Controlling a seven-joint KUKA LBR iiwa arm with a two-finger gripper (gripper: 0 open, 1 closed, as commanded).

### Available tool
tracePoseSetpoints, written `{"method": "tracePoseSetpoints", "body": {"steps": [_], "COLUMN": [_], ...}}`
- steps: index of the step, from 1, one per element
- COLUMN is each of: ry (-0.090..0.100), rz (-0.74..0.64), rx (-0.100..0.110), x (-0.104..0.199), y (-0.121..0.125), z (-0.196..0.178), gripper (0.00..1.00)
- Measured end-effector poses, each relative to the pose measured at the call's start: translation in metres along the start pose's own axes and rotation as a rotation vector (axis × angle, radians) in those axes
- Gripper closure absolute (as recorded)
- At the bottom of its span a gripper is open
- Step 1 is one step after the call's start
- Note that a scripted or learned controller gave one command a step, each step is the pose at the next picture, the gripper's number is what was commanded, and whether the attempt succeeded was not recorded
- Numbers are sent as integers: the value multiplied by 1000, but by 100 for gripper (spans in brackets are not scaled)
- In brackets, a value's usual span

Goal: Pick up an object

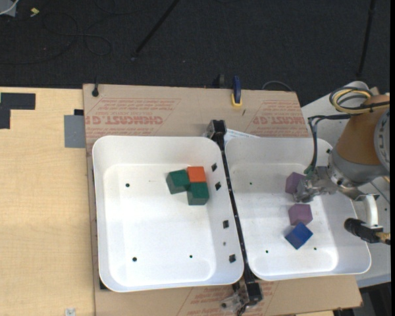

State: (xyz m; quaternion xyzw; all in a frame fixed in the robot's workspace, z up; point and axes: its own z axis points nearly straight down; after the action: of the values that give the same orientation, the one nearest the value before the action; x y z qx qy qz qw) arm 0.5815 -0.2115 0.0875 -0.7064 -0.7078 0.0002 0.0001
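Light wood bench (pixel 33 222), brown cardboard sheet (pixel 184 114) laid flat on it. Two shallow white bins side by side on the cardboard: left bin (pixel 112 255), right bin (pixel 263 255), touching along a black centre divider (pixel 227 203).

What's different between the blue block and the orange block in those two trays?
The blue block lies in the right bin, while the orange block lies in the left bin. The blue block sits turned like a diamond with bare floor around it, just below a purple block; the orange block sits squarer and is pressed against green blocks. Both are small cube-like blocks lying on white floors.
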Motion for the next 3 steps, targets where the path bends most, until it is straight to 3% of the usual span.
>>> {"method": "tracePoseSetpoints", "body": {"steps": [1,2,3], "ry": [0,2,2], "rz": [1,5,-11], "rx": [0,4,-14], "x": [-2,-2,89], "y": [13,-79,4], "z": [0,-1,-112], "gripper": [100,100,100]}}
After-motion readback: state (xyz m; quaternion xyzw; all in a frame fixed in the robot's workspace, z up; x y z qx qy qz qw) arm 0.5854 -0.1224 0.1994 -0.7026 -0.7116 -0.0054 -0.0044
